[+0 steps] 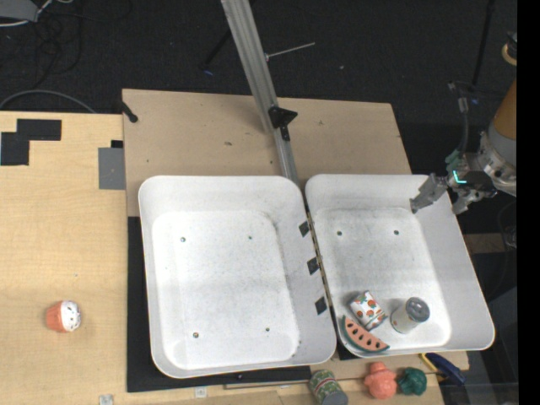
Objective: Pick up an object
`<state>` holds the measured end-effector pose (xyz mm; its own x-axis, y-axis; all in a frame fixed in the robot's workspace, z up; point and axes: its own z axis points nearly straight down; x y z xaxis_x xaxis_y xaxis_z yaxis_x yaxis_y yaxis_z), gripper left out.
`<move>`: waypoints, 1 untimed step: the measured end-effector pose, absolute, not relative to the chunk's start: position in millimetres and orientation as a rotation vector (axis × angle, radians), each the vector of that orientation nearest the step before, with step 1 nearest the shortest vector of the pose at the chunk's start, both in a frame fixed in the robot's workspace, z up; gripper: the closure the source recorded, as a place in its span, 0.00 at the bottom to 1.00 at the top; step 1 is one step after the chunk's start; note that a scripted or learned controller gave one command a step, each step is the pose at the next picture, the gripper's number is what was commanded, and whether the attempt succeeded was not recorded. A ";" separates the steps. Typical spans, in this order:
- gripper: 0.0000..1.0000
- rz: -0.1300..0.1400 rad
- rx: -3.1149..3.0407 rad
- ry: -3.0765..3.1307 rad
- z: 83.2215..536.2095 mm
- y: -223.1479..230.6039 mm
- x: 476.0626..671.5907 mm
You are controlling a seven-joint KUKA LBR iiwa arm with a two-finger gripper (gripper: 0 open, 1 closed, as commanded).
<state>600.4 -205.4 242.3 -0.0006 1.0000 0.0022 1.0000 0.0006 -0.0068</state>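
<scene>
My gripper (pixel 440 197) hangs at the far right corner of the right bin (pixel 396 201), just above its rim. Its fingers stand open with nothing between them. Three objects lie at the near end of that bin, well away from the gripper: a small red-and-white patterned box (pixel 367 309), a grey cylinder (pixel 411 314), and a watermelon-slice toy (pixel 365 334) against the near rim. The left bin (pixel 219 194) is beside it.
A metal rail (pixel 257 74) slants down to the gap between the bins. In front of the right bin lie a dark can (pixel 323 386), a pink toy (pixel 380 380) and a green toy (pixel 412 381). An orange-and-white ball (pixel 63 316) rests on the wooden table at left.
</scene>
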 end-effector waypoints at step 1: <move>0.00 0.002 -2.216 -2.223 245.1 -205.3 601.3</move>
